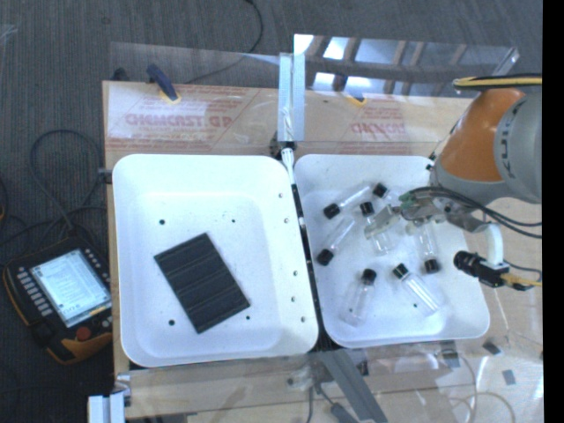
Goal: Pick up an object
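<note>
While several clear vials with black caps lie scattered across the right bin point(480, 320), the pincer point(407, 208) sits low among them, near the bin's centre toward two o'clock. One vial point(381, 223) lies just beside the pincer at its eight o'clock side; whether it touches is unclear. Another vial point(352, 203) lies at ten o'clock of the bin's centre, a third point(333, 241) slants toward the bin's nine o'clock wall, a fourth point(359, 296) rests near six o'clock, and a fifth point(414, 289) lies toward five o'clock. How the pincer's tips stand cannot be told, and no vial can be seen between them. From the pincer, the grey arm point(529, 139) with its orange band point(476, 144) runs off toward three o'clock. Touching the right bin along its nine o'clock wall, the left bin point(141, 183) holds a dark ribbed slab point(201, 282) lying tilted near its centre. Both bins rest on the counter point(203, 117). Beyond the counter at nine o'clock, a handheld control pendant point(62, 293) sits on the floor.
</note>
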`<move>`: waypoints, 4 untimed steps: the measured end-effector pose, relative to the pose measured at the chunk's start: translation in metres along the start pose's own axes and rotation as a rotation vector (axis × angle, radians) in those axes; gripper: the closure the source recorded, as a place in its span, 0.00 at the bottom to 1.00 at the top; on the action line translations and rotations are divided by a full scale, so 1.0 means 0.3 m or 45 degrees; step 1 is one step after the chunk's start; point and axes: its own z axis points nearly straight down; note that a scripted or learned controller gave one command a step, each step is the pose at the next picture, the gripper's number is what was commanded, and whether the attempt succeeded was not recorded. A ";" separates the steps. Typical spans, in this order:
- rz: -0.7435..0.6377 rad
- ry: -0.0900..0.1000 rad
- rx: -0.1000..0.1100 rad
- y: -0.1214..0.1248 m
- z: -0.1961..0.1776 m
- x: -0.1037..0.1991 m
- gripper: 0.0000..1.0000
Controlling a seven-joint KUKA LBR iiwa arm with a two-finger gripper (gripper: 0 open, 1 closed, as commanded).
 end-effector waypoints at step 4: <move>-0.092 -0.030 -0.014 0.061 0.009 0.040 0.00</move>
